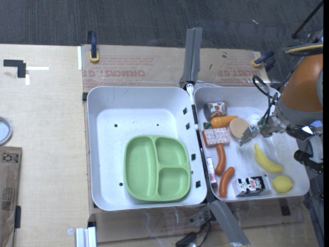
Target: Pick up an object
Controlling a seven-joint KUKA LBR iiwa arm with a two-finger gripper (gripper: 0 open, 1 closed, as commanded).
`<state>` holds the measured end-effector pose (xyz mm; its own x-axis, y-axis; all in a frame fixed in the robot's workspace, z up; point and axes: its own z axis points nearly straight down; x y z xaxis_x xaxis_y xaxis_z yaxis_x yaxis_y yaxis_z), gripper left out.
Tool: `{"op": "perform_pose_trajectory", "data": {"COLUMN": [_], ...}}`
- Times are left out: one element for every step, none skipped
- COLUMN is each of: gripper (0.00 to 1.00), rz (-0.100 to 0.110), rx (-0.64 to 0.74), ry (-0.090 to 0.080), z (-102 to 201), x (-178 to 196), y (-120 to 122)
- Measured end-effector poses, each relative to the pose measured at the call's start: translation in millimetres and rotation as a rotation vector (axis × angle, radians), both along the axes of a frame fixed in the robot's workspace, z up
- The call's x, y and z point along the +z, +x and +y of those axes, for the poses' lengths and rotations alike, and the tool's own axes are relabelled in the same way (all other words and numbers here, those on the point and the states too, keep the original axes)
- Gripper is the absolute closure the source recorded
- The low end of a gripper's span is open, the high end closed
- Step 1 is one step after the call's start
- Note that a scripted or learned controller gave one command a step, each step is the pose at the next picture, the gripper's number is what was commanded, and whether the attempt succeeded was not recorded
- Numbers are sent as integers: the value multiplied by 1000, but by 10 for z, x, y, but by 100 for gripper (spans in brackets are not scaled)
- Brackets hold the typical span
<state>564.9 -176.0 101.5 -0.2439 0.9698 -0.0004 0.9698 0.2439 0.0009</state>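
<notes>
While the gripper (250, 134) hangs low in the right bin (298, 192), fingers parted and holding nothing, I judge this the approach step. Nearest: tan disc (238, 128) just left, banana (267, 159) below. Next: descend, close.

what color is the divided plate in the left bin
Light green. The divided plate shows plainly in the camera view, lying flat in the left bin.
</notes>
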Motion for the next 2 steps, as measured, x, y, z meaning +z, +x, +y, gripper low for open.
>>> {"op": "perform_pose_trajectory", "data": {"gripper": [0,100], "rz": [2,1], "rx": [28,24], "ry": [1,1], "z": [-10,-12], "x": [-103,-11], "y": [-647,-640]}}
